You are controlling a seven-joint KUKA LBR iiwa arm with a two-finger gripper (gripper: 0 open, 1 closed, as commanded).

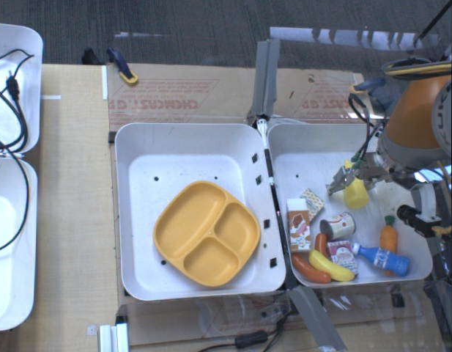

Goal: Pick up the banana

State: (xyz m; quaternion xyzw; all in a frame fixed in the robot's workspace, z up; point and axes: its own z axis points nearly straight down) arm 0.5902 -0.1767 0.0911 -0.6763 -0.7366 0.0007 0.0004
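The curved yellow banana [332,265] lies at the front edge of the right white bin [284,152], wedged against a red sausage-shaped toy [305,268] and a small carton [341,254], so the end effector [348,179], whose grip I cannot tell, risks snagging those neighbours.

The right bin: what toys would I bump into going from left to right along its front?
Hot dog → banana → blue bottle, all in the right bin.
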